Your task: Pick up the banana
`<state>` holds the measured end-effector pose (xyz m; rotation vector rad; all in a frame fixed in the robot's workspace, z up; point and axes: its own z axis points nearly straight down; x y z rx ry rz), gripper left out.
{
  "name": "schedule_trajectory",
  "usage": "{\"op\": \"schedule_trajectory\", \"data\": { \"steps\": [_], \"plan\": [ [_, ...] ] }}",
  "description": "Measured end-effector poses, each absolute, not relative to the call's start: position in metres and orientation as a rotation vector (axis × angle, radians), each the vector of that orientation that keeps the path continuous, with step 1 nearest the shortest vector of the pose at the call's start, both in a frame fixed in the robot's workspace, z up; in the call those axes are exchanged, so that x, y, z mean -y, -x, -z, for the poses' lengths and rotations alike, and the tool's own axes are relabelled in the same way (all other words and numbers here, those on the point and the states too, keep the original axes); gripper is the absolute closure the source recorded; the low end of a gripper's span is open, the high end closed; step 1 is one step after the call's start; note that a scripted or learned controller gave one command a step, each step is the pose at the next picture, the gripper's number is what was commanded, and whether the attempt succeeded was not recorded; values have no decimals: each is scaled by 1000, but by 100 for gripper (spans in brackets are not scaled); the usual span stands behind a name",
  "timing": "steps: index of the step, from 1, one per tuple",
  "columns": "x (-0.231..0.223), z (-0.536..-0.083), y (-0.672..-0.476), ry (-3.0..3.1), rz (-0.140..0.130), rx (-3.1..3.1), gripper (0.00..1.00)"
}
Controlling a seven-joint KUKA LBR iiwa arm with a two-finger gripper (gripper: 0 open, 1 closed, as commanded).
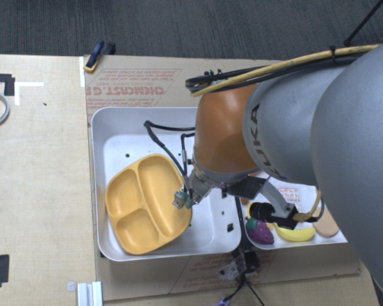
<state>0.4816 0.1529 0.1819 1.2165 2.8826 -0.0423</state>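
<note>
Approach step: my gripper (186,199) over yellow tray (147,203), opening indiscernible. Banana (295,233) in right bin (306,246); must shift there.

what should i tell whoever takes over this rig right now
Gripper: low in the left bin, at the right edge of the yellow tray; the view does not settle whether it is open or shut.
Banana: lies in the right bin, beside a purple toy, apart from the gripper.
Done: nothing; the banana is not picked.
Left: move over to the right bin, grasp the banana, lift it.
</note>
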Motion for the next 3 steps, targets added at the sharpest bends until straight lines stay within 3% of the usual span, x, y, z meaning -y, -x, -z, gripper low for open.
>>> {"op": "schedule_trajectory", "data": {
  "steps": [1, 2, 3],
  "plan": [
    [-155, -179, -482, -1218, 39, -2882, 100],
    [-154, -223, -478, -1610, 0, -2694, 100],
    [-159, -181, -479, -1472, 23, -2768, 100]
  ]
}}
